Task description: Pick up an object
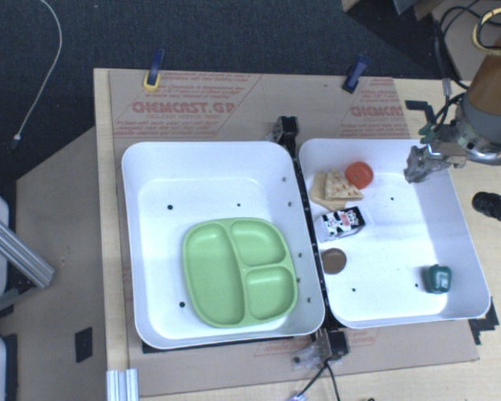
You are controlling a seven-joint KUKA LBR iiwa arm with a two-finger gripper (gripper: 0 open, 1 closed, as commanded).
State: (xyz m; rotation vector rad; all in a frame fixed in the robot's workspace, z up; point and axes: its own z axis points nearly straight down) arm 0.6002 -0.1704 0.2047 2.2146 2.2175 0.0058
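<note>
Right bin, shallow white plastic with rounded corners, holds all five loose objects. Along its wall nearest the other bin: a tan wedge-shaped sandwich toy with a ridged face, a glossy red round ball touching the wedge's far corner, a small flat black-and-white printed card just below the wedge, and a brown disc below the card. A small teal blocky piece sits apart, near the bin's opposite front corner.

Gripper hangs over the right bin's back edge, grey metal, well clear of the ball; nothing visible between its tips. Open or closed: cannot tell at this resolution.

Left bin, same white plastic, carries a matte light-green three-compartment tray toward its front.

Both bins sit on a pale protective-film sheet with red print, held by blue clamps. Dark blue carpet beyond the bench.
</note>
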